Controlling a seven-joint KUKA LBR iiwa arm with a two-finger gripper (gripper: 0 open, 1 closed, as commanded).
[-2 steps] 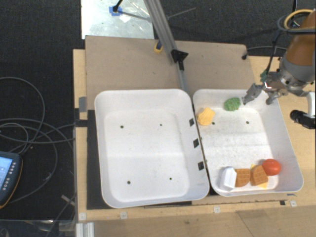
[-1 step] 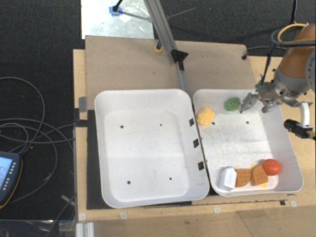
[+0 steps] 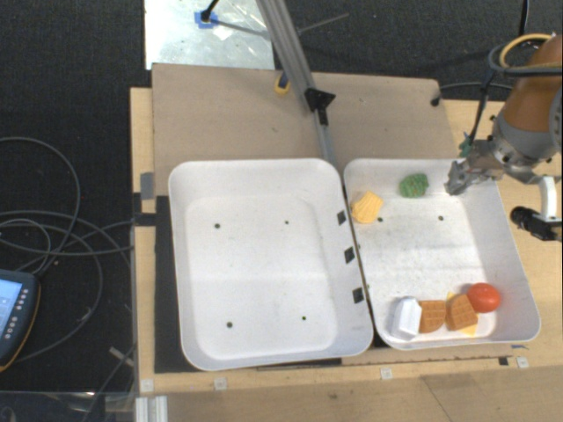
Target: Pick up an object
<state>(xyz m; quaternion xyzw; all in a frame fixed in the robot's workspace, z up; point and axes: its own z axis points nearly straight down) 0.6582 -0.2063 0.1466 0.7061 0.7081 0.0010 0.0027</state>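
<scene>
Your end effector [image 3: 457, 181] hovers just beside the green object [image 3: 413, 185] in the right bin [image 3: 510, 236]; whether it is open or closed, you cannot tell.

arm [image 3: 531, 95] cut off at right edge, tablet [image 3: 13, 315] cropped at left edge

Wooden bench [image 3: 290, 117], dark carpet [image 3: 70, 77], cables [image 3: 53, 227]

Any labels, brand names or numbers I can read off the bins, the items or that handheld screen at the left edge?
None can be read.
Handheld screen: lit, but its contents are too small and blurred.
White bins, food items such as the green piece: no visible print.
</scene>
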